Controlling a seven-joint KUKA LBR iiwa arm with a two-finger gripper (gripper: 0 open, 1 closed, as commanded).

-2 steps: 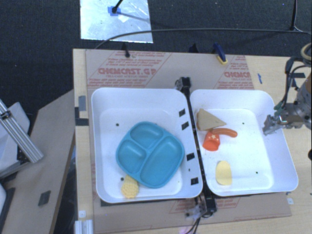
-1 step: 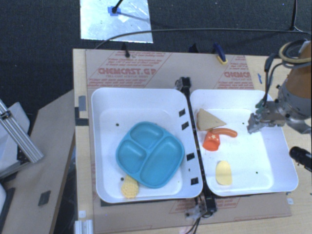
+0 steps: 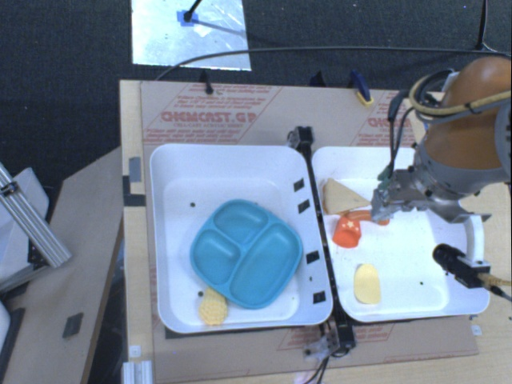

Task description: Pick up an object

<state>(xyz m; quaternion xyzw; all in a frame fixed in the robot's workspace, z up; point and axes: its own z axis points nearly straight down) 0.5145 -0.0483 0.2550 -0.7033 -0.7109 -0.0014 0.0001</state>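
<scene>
The arm [image 3: 468,126] runs off the right edge; the end effector [image 3: 382,211] hides part of the orange piece [image 3: 349,230].

Small orange object [image 3: 347,232], right bin, beside tan wedge [image 3: 342,196]

Two white bins sit side by side on the tabletop [image 3: 240,106]: left bin [image 3: 172,214], right bin [image 3: 416,294]. A foil sheet [image 3: 188,22] lies at 12 o'clock beyond them.

Arm [image 3: 468,126] reaching from right, gripper [image 3: 382,209] pointing down, probably low.
</scene>
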